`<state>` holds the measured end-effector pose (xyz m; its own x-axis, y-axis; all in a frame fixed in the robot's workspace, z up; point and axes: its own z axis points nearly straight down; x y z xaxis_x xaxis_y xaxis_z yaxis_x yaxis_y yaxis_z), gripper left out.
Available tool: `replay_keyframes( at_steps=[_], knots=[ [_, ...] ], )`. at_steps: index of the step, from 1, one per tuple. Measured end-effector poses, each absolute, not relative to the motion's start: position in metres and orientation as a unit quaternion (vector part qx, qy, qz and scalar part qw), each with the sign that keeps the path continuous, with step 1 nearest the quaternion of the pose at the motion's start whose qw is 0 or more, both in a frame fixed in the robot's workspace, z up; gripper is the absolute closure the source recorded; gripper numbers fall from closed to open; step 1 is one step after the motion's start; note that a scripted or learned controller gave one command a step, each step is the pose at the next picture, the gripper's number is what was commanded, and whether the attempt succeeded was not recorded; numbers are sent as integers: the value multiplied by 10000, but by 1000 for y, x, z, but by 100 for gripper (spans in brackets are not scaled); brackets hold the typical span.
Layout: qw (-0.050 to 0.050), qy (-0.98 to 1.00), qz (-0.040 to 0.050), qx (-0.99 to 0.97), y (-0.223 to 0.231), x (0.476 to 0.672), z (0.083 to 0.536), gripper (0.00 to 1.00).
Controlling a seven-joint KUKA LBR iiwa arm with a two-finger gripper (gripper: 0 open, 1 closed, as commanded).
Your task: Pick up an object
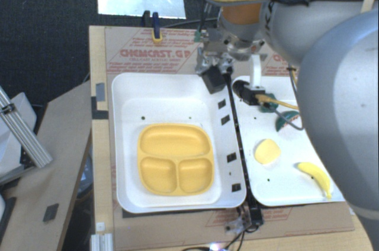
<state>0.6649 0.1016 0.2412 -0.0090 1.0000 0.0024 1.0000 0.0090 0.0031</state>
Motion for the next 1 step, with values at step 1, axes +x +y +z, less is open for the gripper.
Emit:
replay_keyframes(
  at_steps=[1],
  knots=[
    [7,7091,9,7051,98,664,242,0]
  ],
)
